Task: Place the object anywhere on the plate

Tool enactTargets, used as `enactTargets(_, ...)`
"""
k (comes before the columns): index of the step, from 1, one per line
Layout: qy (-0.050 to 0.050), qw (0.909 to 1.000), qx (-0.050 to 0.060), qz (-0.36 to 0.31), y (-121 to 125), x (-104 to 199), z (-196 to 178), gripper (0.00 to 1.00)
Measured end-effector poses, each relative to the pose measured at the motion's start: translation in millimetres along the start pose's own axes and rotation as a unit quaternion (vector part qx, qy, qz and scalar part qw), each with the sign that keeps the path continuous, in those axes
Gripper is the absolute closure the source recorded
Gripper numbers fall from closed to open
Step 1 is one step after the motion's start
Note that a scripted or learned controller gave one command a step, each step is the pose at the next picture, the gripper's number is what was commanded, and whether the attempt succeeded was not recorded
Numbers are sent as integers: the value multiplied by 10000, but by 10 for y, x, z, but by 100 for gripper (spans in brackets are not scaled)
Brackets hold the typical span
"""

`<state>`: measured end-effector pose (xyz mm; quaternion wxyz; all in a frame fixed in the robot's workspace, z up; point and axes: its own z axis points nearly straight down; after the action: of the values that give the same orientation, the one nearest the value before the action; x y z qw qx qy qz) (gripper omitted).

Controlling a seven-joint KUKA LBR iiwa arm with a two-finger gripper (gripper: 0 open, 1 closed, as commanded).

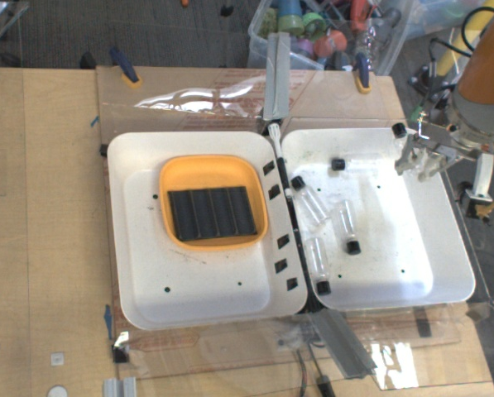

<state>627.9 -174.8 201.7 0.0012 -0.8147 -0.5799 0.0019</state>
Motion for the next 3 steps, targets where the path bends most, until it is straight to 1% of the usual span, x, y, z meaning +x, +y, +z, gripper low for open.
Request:
enactTargets(1,-5,9987,-28,-511,454,-100,-360,100)
enactTargets(2,-7,9948,-31,-1022,502,-241,-975,100)
enactTargets(3,-10,9736,-49,-2284,500,-234,-2120,100)
